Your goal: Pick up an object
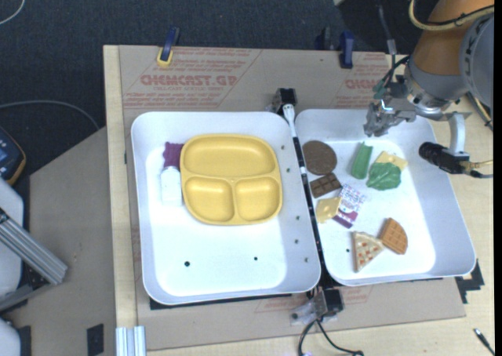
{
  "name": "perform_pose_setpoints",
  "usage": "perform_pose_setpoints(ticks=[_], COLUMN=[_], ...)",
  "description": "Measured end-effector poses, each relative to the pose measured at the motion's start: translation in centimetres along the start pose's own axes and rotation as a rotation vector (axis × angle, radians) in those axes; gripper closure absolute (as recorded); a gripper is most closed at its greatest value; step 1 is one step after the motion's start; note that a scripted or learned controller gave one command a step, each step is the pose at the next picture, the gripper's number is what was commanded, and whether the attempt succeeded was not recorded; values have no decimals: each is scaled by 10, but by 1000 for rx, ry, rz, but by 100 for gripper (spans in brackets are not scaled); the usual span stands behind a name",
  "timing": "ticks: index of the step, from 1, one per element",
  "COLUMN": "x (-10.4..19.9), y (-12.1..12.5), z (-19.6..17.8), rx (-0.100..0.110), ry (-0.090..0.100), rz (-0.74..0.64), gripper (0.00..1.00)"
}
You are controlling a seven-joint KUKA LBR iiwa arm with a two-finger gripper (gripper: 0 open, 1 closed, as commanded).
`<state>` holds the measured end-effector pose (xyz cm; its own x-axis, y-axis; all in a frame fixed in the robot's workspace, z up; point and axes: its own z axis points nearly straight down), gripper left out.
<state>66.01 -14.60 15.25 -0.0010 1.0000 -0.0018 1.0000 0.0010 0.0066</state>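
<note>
Gripper (380, 124) of mine hangs over the right bin (447, 229), just above the green stick (360, 160); I cannot tell its opening. Yellow tray (231, 178) lies in the left bin (227, 268).

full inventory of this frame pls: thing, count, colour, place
bins: 2, white, side by side on the bench
divided plate: 1, yellow, left bin, upper middle
purple item: 1, purple, left bin, against the plate's left edge
white item: 1, white, left bin, below the purple item
brown disc: 1, brown, right bin, upper left
chocolate bar: 1, dark brown, below the disc
green stick: 1, green, right bin, top middle
leafy piece: 1, green, right of the stick
wrapper: 1, white and purple, right bin centre
pizza slice: 1, tan, right bin bottom
waffle piece: 1, orange-brown, right of the pizza slice
clamps: 2, blue, bench's far edge
arm: 1, grey and orange, upper right
end effector: 1, dark, over the right bin's top edge
</note>
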Motion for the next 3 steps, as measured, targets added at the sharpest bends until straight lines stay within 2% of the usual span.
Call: perform_pose_setpoints(ticks=[1,2,3], x=[-7,-7,37], y=[1,2,-17], z=[-64,-74,-83], rx=[-3,2,9], ry=[-2,0,4], rz=[1,1,-3], gripper=[100,100,100])
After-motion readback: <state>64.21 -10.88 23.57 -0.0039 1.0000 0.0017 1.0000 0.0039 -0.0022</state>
